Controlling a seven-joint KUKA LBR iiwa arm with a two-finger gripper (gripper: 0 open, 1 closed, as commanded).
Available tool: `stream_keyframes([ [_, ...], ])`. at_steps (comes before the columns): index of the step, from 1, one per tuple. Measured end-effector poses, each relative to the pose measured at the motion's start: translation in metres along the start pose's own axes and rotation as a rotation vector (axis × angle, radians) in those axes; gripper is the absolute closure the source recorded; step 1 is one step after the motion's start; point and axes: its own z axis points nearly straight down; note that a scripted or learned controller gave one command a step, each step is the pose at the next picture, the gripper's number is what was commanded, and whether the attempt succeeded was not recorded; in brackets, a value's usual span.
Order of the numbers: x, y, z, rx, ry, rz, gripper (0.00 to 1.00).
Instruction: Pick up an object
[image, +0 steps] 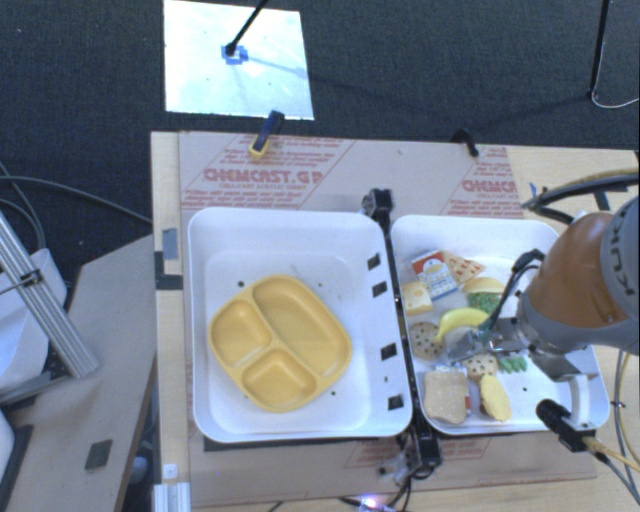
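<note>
- Where the two white bins sit side by side on the table, the right bin (575, 400) is seen to hold a cluster of small toy food pieces, any of which could be the task's thing.
- A yellow banana (460, 320) is seen curved near the middle of the right bin, just beside a round brown cookie (425, 340) dotted with dark chips.
- Toward the far edge of that bin, a small carton (431, 269) with red and white printing is laid next to an orange cracker (463, 268); its writing cannot be read.
- A pale yellow cheese-like block (416, 298) is placed near the divider between the bins.
- At the near edge of the right bin, one tan slice of bread (447, 396) and one yellow potato-like piece (494, 397) are set just beside each other.
- A green piece (484, 301) is partly hidden behind the arm.
- The hand (470, 347) is lowered among the pieces just below the banana; whether it is wide or narrow cannot be told, and nothing is visibly held.
- One yellow tray (280, 343) with three compartments is laid in the left bin (215, 240).
- Red lettering is printed on the cardboard sheet (330, 165) under the bins, partly legible as "CHEMCAST", repeated twice.
</note>
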Motion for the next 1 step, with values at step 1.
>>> stream_keyframes([
  [1,0.0010,0.0880,-0.0632,0.006,0.007,-0.004,0.00],
])
